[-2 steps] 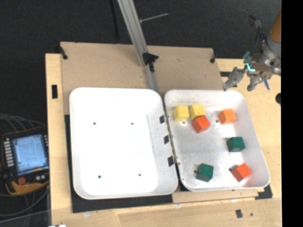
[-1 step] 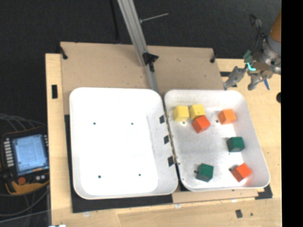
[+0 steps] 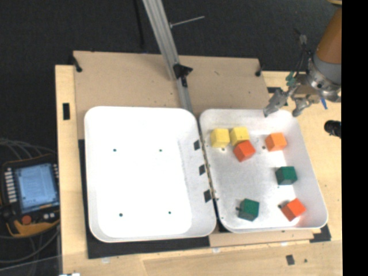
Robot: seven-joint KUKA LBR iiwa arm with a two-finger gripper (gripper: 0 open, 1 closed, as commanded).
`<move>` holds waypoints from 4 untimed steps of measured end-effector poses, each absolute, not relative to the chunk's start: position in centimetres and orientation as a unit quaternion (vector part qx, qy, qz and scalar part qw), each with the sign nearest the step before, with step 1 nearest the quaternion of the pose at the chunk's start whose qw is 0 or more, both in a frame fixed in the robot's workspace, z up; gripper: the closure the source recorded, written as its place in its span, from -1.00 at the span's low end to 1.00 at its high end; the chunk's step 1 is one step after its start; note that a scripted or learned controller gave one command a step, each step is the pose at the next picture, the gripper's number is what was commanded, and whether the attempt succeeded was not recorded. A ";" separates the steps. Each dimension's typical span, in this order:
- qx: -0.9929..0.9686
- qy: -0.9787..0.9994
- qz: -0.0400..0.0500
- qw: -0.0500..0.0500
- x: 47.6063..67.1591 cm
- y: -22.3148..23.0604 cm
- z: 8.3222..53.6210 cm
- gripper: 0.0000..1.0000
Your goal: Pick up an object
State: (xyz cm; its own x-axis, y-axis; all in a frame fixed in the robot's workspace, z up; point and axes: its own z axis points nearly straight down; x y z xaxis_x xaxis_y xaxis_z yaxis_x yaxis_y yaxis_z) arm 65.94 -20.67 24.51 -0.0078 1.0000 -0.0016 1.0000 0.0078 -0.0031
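Left bin (image 3: 144,171) bare. Right bin (image 3: 259,180) holds seven blocks: two yellow (image 3: 229,136), three orange (image 3: 276,141), two green (image 3: 286,175). Gripper (image 3: 286,104) hovers over right bin's far rim, fingers spread, nothing between them

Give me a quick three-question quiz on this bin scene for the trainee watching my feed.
1. True or false: every block lies in the right bin.
2. How many green blocks are there? A) one B) two C) three
3. Which colour of block touches the yellow block nearest the gripper?

Key:
1. True; the left bin holds no blocks.
2. B: one green block and another.
3. Orange: the orange block sits against it.
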 end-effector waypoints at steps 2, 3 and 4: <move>-0.705 -0.709 0.002 0.001 67.1 -21.1 14.4 -1.00; -0.704 -0.711 0.001 -0.004 67.3 -21.3 16.0 1.00; -0.705 -0.709 -0.002 -0.003 67.5 -21.0 20.6 1.00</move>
State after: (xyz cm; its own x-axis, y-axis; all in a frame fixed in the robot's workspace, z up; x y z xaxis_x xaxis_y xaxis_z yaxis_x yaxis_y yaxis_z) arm 67.50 -20.96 20.56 -0.0056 1.0000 -0.0018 1.0000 0.0057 0.0066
